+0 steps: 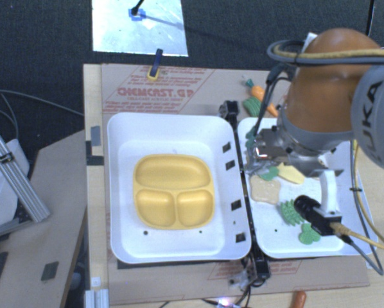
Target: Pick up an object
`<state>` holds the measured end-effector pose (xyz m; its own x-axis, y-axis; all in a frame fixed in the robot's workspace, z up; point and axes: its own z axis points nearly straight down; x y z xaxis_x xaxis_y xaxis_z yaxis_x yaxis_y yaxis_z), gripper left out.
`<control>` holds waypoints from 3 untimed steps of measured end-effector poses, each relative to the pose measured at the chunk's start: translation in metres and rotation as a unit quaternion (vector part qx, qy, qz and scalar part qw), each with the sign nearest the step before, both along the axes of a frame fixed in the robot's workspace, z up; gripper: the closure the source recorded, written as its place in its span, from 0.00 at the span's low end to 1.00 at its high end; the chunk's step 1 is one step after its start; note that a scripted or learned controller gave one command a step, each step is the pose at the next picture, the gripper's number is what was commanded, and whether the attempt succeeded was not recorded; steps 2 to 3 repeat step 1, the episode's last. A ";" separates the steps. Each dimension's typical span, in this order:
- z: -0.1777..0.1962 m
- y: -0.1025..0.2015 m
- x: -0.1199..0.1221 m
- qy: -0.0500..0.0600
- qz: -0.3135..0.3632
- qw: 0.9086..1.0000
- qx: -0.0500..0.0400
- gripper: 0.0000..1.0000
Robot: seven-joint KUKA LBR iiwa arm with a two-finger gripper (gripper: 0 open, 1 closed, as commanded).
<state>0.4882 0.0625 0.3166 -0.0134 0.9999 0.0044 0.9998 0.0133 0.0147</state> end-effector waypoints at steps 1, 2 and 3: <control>0.092 -0.049 -0.001 0.001 -0.007 1.000 -0.002 1.00; 0.092 -0.049 -0.001 0.001 -0.007 1.000 -0.002 1.00; 0.092 -0.049 -0.001 0.001 -0.007 1.000 -0.002 1.00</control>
